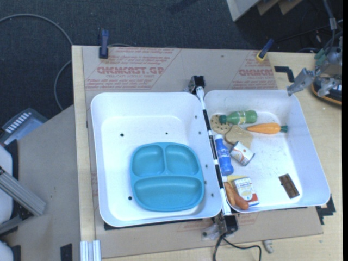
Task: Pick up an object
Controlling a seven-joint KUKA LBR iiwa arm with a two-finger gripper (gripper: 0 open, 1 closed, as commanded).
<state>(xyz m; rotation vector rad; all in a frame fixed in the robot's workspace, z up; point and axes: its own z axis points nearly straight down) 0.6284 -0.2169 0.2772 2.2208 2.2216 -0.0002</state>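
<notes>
On the table, the right bin (pixel 311 145) carried a carrot (pixel 263 128), well apart from the gripper (pixel 321 75). It seemed light, stiff and smooth, best taken across its thick middle. Whether the gripper was released or clenched, I could not tell.

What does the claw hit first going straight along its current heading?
Probably the right bin's far-right corner rim; the claw hangs just beyond it, seemingly angled down-left. Depth is unclear, so it may clear the rim and land on bare bin floor.

Smooth blue plastic tray (pixel 166 176) lies in a glossy white plastic bin (pixel 109 145) on a matt brown cardboard sheet (pixel 136 69).
</notes>
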